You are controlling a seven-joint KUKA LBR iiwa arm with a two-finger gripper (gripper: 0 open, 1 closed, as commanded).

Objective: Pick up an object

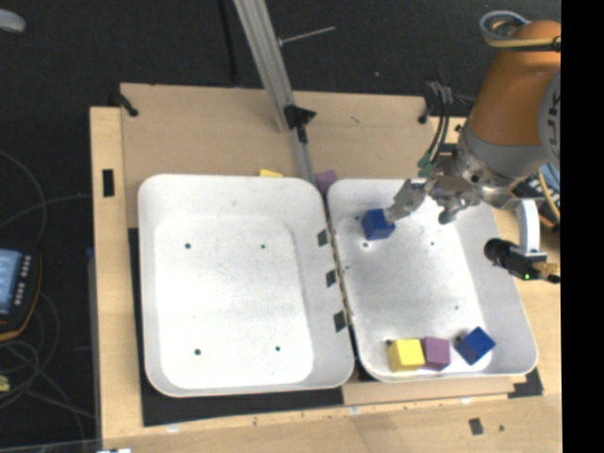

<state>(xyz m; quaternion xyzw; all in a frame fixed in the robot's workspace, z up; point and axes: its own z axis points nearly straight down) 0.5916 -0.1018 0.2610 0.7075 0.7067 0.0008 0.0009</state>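
White right bin [491,281] holding blue cube [377,225], yellow, purple, blue blocks, tool [427,206] spread open above.

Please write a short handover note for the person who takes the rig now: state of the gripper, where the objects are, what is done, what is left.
Gripper: jaws open, above the right bin, holding nothing.
Blue block: in the right bin near its upper left corner, just left of the gripper.
Yellow block, purple block and second blue block: along that bin's near edge.
Done: no pick yet.
Left: grasp a block and lift it.
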